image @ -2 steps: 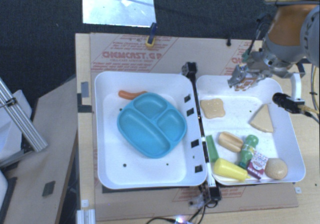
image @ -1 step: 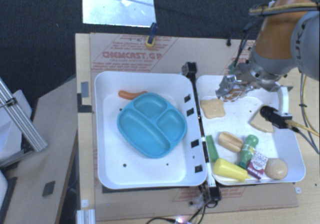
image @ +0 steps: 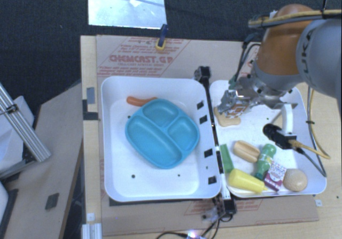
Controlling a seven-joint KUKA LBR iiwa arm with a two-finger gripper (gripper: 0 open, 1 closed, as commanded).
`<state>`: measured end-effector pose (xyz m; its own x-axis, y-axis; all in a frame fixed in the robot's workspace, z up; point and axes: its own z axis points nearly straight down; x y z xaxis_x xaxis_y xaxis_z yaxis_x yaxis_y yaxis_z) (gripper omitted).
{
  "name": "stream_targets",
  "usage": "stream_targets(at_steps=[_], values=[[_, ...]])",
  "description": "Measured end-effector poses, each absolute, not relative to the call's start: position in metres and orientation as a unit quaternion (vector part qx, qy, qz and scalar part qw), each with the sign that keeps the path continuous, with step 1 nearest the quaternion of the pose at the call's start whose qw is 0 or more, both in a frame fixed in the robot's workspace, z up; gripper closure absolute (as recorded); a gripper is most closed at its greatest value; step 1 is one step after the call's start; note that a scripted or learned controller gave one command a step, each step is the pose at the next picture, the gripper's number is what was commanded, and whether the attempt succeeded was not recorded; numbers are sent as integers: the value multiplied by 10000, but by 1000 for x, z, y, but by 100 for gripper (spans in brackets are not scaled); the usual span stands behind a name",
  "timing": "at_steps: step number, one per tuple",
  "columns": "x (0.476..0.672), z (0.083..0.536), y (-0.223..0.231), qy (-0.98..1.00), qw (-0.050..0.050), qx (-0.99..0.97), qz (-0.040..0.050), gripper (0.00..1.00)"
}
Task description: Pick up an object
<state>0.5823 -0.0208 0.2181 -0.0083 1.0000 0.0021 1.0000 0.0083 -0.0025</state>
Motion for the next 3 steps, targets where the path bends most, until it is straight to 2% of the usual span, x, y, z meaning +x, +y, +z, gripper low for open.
stream_targets(at_steps=[1,2,3], values=[[562,234,16,-7102,10,-7040,-8,100],[567,220,11,-7074,7,-7068,7,100],[561,230,6,-7074,-4,-7068,-8,100]])
